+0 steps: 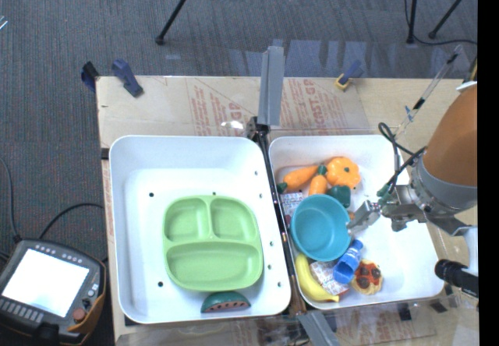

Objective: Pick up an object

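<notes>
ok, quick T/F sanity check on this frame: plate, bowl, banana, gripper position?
1. The green divided plate lies in the left bin. True.
2. The blue bowl sits on the plate. False: it is in the right bin.
3. The banana lies near the right bin's front edge. True.
4. The gripper is over the left bin. False: over the right bin, beside the bowl.
</notes>
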Motion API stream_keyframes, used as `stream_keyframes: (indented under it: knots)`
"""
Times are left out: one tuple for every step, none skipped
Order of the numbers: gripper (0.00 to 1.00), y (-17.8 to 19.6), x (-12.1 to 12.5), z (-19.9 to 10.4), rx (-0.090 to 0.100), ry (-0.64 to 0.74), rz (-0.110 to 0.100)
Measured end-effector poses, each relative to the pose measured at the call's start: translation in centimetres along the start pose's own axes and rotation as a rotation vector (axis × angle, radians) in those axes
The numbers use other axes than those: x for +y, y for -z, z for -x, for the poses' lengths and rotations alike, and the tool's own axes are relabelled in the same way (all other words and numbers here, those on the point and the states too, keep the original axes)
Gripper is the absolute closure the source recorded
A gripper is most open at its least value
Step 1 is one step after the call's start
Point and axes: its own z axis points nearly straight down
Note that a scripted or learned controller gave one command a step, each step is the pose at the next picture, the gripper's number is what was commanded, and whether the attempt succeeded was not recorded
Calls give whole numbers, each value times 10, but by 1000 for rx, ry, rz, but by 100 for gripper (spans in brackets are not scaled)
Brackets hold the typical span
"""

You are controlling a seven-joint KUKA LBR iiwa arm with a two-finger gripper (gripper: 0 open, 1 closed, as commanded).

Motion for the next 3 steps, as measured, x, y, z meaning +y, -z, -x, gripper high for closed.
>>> stream_keyframes:
  knots:
    - [0,-143,-4,1,1,53,3]
    - [100,-131,-3,9,-7,35,9]
    - [100,-57,37,-73,0,3,8]
